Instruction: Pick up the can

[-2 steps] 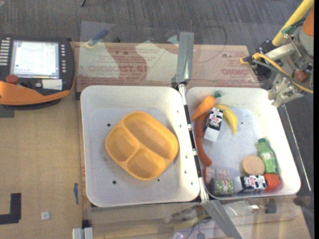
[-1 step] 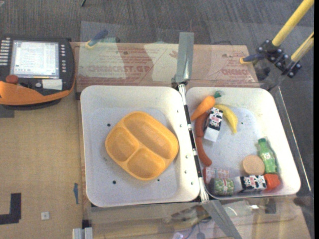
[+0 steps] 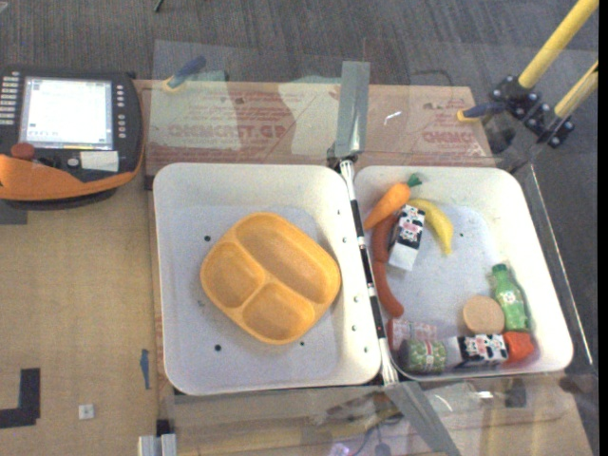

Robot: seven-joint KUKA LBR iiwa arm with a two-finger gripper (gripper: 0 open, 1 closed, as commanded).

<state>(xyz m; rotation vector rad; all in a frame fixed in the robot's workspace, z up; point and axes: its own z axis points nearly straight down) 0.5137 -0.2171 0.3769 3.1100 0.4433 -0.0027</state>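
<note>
Approach stage of a pick, judged from the layout, with no grasp made on the can [image 3: 419,346]. The can appears to be the short cylinder lying on its side, with a pale upper band and a green label, against the near wall of the right bin [image 3: 541,218]. This identification is a judgement, since the label is too small to read. Whether the end effector is spread or pressed together cannot be told from this view.

For an end effector coming in from the right of the view, the can would lie at the far, inner corner of the right bin. Several things stand on the way to it: a cow-patterned carton [image 3: 484,349] touching or just beside the can, a tan disc [image 3: 483,314] and a green bottle [image 3: 509,297]. A long red sausage-like piece [image 3: 384,275] ends just beside the can's upper end. The left bin [image 3: 171,255], further from that entry side, holds an orange divided plate [image 3: 271,275].

The next move calls for a descent centred over the can, with the fingers set across its round body. It also needs clearance from the carton and the bin wall, where crowding makes a missed or double grasp likely.
</note>
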